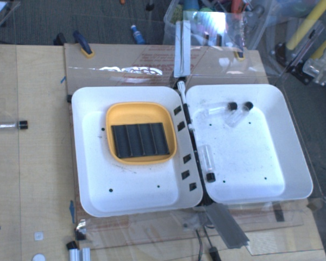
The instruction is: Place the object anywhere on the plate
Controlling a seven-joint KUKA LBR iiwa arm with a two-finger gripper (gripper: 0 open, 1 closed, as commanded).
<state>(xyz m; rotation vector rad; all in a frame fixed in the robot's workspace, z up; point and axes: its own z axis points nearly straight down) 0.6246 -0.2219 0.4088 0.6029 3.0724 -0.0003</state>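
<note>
A yellow square plate [138, 109] with rounded corners lies in the left white bin [130, 192], toward its back. A dark ribbed rectangular object [139, 140] lies flat on the plate and covers most of its floor, reaching toward the plate's front rim. Nothing is touching the object or the plate.
The right white bin [255, 162] holds three clear vials with black caps: two near the back [220, 110] [240, 114] and one by the left wall [205, 159]. Small black clips [186, 157] line the seam between the bins. Pens and clutter lie on the bench around them.
</note>
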